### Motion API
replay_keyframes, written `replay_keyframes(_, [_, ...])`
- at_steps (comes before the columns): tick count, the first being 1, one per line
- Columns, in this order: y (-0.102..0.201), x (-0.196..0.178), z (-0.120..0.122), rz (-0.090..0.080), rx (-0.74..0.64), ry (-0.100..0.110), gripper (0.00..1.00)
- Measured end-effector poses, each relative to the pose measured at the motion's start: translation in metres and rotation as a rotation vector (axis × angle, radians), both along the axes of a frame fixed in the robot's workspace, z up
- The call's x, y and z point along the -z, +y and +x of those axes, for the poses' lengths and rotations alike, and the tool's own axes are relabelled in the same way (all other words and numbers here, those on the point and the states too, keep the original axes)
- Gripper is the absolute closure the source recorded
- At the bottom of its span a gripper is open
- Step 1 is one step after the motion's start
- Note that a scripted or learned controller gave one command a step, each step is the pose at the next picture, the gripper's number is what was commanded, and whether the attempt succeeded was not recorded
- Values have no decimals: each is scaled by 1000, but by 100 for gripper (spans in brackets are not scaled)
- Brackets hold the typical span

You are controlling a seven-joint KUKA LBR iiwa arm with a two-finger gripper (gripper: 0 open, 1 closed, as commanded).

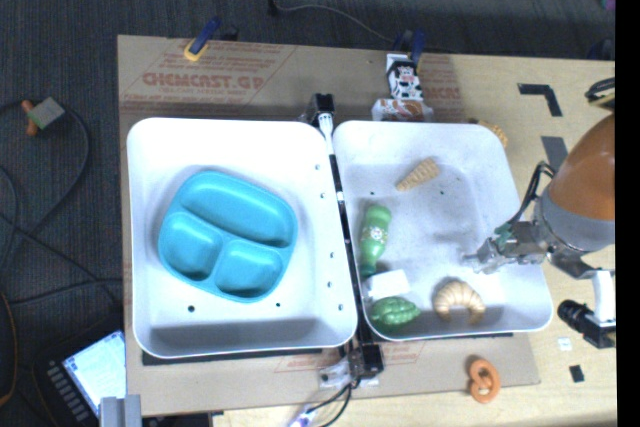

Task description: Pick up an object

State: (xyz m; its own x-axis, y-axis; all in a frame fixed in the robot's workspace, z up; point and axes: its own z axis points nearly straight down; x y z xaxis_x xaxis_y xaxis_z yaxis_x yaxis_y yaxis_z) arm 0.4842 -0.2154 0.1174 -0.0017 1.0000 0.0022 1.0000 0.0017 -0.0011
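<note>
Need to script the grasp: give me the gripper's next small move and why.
Probably shift the gripper slightly toward the bin's near edge and lower it over the croissant. It hovers in the right bin with nothing between its fingers, and the croissant lies closest, apart from the other toys.

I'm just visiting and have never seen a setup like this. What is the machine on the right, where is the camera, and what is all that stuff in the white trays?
One camera looks down from above. At the right is a robot arm, grey and orange, its gripper low inside the right bin. That bin holds toy food: a croissant, a cone, a green bottle and a green leafy piece. The left bin holds a blue divided tray. Nothing is visibly held.
</note>
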Motion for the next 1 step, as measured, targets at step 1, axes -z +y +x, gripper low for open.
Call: replay_keyframes(1, [36,-8,83,-3,0,-1,100])
